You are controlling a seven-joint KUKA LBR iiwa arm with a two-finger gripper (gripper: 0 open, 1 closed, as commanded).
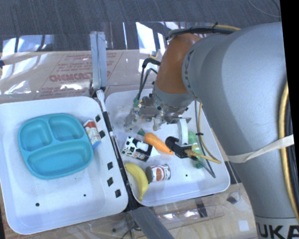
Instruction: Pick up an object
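My gripper (143,121) hangs over the back part of the right bin (219,180), open, with nothing between its fingers. Just in front of it lie an orange carrot (158,143) and a black-and-white cow-patterned item (136,148). Nearer the front edge of the bin are a yellow banana (138,180) and a small red-labelled can (159,172) on its side. A green item (195,149) lies at the right side, partly hidden by the arm.
The left bin (21,209) holds a blue divided plate (54,145), and a small red-and-white container (92,133) leans against its right wall. The big grey arm (242,96) covers the right bin's right side.
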